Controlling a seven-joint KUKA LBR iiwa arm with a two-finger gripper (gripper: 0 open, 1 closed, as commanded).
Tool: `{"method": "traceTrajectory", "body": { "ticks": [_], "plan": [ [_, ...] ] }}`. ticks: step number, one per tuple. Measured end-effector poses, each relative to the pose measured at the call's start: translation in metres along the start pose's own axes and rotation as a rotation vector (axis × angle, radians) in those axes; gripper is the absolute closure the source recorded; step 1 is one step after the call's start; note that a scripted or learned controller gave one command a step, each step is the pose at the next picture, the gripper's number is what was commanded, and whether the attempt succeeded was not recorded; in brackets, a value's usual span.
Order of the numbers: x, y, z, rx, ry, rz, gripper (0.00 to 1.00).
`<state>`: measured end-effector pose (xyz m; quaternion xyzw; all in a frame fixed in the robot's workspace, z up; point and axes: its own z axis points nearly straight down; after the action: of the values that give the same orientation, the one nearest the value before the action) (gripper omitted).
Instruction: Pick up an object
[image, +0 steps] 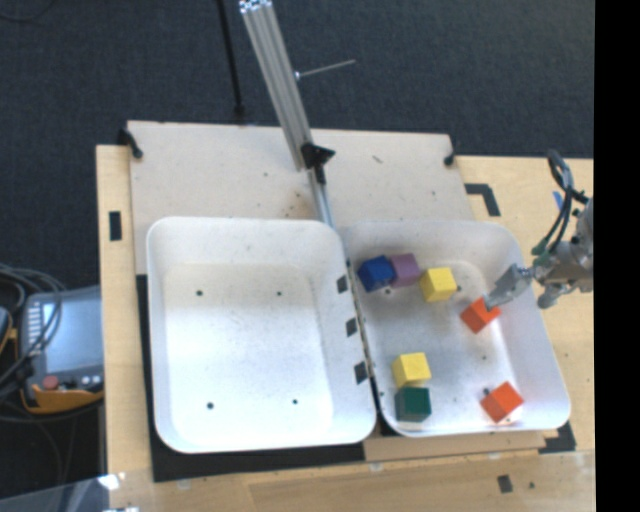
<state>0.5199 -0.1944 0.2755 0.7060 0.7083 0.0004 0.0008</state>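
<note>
On the far left we see a grey control box (62, 335) with cables, lying off the surface (112, 300). Next comes the left bin (160, 250), and past its right wall the right bin (520, 250), which holds all the cubes.

Working across that right bin, we meet a blue cube (376, 272) touching a purple cube (405, 268) near the far wall, with a yellow cube (438, 284) just beside them. Nearer the front, a second yellow cube (411, 368) sits right behind a green cube (413, 403). Further right are an orange cube (479, 315) in mid-bin and another orange cube (502, 401) close to the front right corner.

The jaws (505, 288) reach in from the right edge, and their tip sits just up and to the right of the mid-bin orange cube, touching it or nearly so. We cannot tell whether the jaws are released or clenched, as they are too small and blurred here, and we cannot see the cube between them.

We judge this orange cube to be the likeliest target: it lies just down and to the left of the jaws, tilted so its corners point along the bin. The coming move turns on that small offset; the jaws would need to shift down-left to centre over it before closing.
</note>
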Motion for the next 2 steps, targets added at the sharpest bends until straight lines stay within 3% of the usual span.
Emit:
{"method": "traceTrajectory", "body": {
  "ticks": [1,2],
  "plan": [
    [0.000,0.000,0.000,0.000,0.000,0.002,0.00],
    [0.009,-0.002,0.052,0.005,0.000,0.005,0.00]
  ]
}}
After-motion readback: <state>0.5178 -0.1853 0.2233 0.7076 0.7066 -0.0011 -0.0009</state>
